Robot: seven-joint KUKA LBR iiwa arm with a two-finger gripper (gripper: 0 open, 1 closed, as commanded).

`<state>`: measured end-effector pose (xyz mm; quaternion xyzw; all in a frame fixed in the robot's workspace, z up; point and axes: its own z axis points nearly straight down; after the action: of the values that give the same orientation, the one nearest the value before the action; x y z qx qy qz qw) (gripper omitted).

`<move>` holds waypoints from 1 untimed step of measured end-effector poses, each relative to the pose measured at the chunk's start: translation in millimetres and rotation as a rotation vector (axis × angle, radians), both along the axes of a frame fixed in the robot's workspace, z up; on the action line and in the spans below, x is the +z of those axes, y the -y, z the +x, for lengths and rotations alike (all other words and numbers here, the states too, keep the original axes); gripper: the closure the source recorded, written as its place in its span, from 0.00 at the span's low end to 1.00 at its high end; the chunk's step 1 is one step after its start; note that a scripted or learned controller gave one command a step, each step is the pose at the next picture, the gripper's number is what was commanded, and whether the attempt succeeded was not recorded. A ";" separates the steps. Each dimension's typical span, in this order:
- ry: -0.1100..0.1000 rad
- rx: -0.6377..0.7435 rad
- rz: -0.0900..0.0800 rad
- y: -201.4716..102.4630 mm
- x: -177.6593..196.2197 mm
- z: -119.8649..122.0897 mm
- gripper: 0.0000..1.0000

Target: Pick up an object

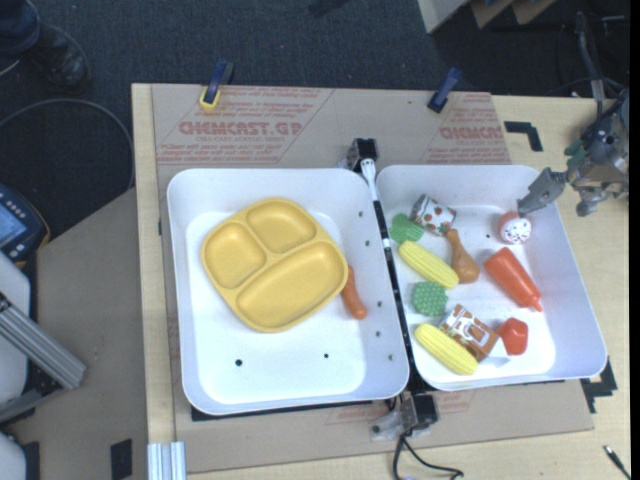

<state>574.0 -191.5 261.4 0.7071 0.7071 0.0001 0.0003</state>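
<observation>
The hand (560, 190) hangs over the right bin's (585, 308) far right edge, its two fingers spread apart with nothing between them; one grey finger (538, 192) slants down toward the bin. Just beside that fingertip, on the bin floor, lies a small white ball (515, 230) with red spots. Nearer the camera from the hand lies an orange carrot (513, 278), its long axis running diagonally, the thick end toward the hand and the tip pointing at the bin's near right corner. Farther left of the hand lie a corn cob (428, 264) and a drumstick (461, 256). Well away, the left bin (200, 358) holds a yellow divided plate (274, 264).
</observation>
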 end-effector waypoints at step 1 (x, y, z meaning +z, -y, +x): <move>0.004 0.000 -0.002 0.2 11.1 0.8 1.00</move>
<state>574.7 -191.7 272.4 0.7069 0.7073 0.0009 0.0025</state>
